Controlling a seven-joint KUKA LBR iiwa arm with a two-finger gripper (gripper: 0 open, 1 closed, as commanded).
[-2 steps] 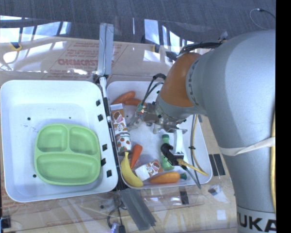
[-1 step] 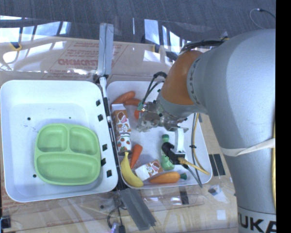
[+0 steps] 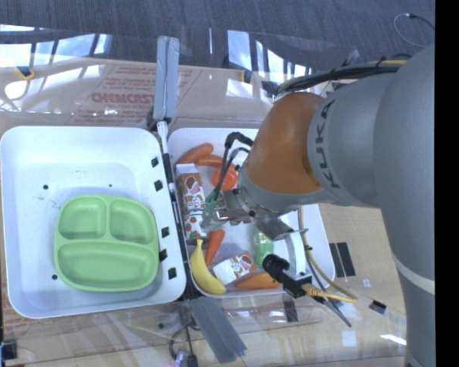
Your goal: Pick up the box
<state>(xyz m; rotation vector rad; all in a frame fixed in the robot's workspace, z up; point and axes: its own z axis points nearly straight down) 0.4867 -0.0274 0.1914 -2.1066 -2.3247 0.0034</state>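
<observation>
A brown printed box [image 3: 190,193] lies lengthwise against the left wall of the right bin [image 3: 315,228]. A second, smaller box [image 3: 236,267] with a white and brown label lies near that bin's front, between a banana and a carrot. My gripper [image 3: 216,211] hangs low over the middle of the right bin, just right of the brown box and above an orange carrot [image 3: 214,245]. The bulky orange wrist [image 3: 287,155] covers much of the bin behind it.
A yellow banana [image 3: 201,271] lies at the right bin's front left. Carrots [image 3: 201,154] lie at its back, another carrot [image 3: 254,281] at the front, and a green bottle [image 3: 262,245] under the arm. The left bin [image 3: 30,167] holds a green divided plate [image 3: 107,243].
</observation>
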